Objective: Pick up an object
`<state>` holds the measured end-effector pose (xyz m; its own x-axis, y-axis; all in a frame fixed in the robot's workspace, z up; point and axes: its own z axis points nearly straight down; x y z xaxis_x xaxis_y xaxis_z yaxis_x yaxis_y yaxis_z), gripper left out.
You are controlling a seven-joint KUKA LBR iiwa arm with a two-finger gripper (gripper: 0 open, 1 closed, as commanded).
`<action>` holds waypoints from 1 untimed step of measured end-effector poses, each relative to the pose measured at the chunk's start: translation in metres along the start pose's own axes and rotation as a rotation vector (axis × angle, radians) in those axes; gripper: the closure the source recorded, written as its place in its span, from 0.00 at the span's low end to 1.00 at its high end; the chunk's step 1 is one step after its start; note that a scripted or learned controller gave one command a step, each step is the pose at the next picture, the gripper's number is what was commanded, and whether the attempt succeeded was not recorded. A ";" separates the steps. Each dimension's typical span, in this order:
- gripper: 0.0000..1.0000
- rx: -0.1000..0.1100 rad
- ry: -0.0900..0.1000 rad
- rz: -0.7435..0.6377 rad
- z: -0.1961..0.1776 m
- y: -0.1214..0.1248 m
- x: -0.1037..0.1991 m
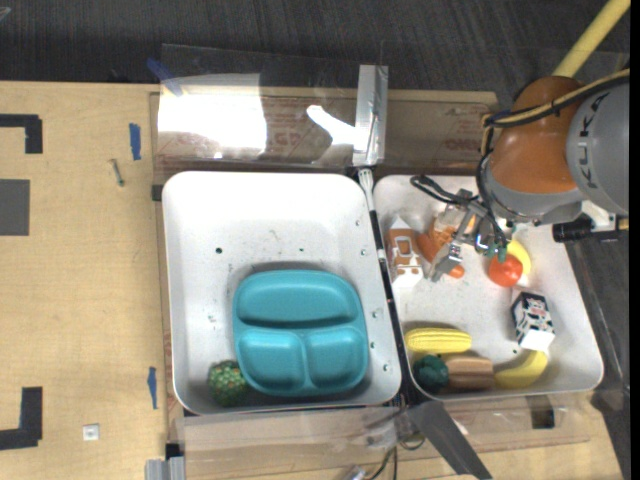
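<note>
While the gripper (452, 253) hangs low in the right bin (585, 343), finger state indiscernible, an orange toy (438, 240) sits under it by the far edge; crowding tomato (505, 268) risks a glancing miss.

Overhead slanted view of both bins (180, 268)
</note>
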<state>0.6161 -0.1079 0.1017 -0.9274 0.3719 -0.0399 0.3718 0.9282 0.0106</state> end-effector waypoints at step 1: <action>0.00 0.003 0.000 0.113 0.001 0.012 0.002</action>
<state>0.6191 -0.0962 0.1012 -0.8796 0.4741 -0.0382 0.4740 0.8804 0.0121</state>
